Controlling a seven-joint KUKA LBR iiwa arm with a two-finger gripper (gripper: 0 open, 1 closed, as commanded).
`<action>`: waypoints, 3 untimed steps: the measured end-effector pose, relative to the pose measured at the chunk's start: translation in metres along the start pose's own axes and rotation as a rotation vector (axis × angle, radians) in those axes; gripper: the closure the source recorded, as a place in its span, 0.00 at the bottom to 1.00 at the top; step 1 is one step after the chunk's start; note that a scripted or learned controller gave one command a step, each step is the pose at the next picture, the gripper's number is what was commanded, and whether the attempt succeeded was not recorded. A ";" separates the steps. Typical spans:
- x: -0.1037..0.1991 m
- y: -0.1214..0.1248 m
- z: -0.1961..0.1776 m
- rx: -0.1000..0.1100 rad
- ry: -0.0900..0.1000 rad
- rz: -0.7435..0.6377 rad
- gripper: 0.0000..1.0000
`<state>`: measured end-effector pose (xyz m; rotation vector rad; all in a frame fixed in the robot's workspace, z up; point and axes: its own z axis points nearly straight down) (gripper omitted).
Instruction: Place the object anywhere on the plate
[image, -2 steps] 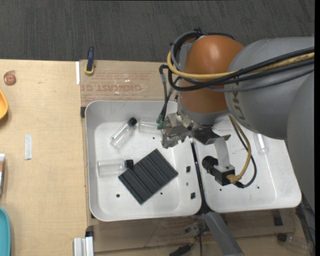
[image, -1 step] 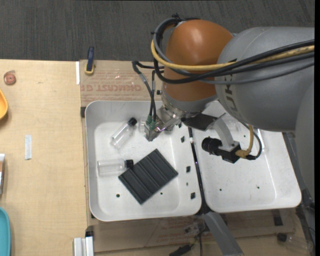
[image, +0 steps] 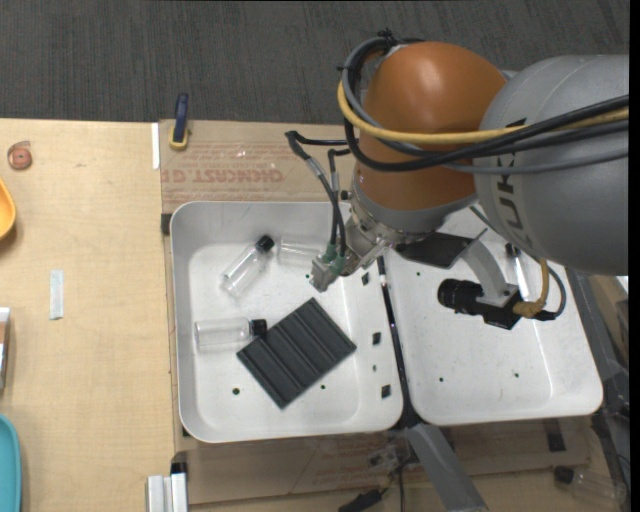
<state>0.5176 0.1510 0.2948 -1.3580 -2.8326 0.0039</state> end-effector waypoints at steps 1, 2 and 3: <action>0.060 0.003 -0.036 -0.002 -0.001 -0.062 1.00; 0.060 0.003 -0.036 -0.002 -0.001 -0.062 0.00; 0.059 0.003 -0.044 0.000 -0.002 -0.063 1.00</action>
